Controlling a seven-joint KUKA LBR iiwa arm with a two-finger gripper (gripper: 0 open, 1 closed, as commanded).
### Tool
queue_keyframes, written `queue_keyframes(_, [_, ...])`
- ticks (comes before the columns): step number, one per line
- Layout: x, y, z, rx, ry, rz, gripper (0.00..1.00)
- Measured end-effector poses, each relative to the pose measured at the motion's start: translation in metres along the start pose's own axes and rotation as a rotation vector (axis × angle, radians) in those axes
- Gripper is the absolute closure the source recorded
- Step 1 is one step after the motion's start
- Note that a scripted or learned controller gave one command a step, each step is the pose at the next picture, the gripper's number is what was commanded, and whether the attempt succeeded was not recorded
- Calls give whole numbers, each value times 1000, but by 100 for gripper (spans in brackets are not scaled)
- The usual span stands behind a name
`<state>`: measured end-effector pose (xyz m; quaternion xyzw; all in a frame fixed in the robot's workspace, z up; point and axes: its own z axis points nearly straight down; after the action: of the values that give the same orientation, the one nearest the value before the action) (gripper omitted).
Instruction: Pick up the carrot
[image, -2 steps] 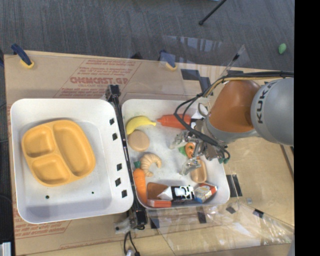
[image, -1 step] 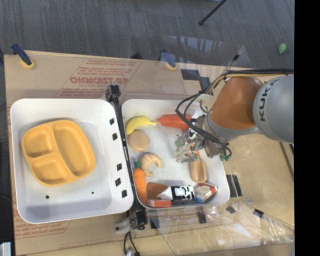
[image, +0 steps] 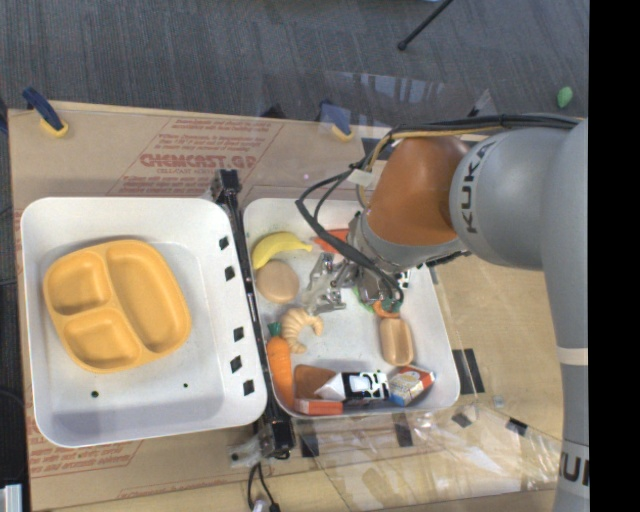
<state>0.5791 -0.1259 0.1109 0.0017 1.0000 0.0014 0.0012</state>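
My metal two-finger gripper (image: 335, 283) hangs with fingers apart and nothing between them, above the right white bin (image: 437, 330). The slim orange carrot (image: 280, 368) lies by that bin's left wall, near the front. Nothing is done yet: reaching, grasping and lifting all remain.

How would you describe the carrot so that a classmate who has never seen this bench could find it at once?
Start at the right-hand white bin, the one crowded with toy food beside the bin holding the yellow divided plate. Go to its near left corner, along the wall shared with the other bin. The carrot lies there: a plain orange tapered stick just below the pale croissant, slimmer and brighter than everything around it.
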Motion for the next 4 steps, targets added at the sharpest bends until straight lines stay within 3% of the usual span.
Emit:
queue_keyframes(1, [1,-2,0,2,1,2,0])
queue_keyframes(2, [67,30,18,3,-2,144,0])
queue_keyframes(3, [20,-49,-106,10,-12,106,0])
queue_keyframes(4, [36,16,20,1,1,198,0])
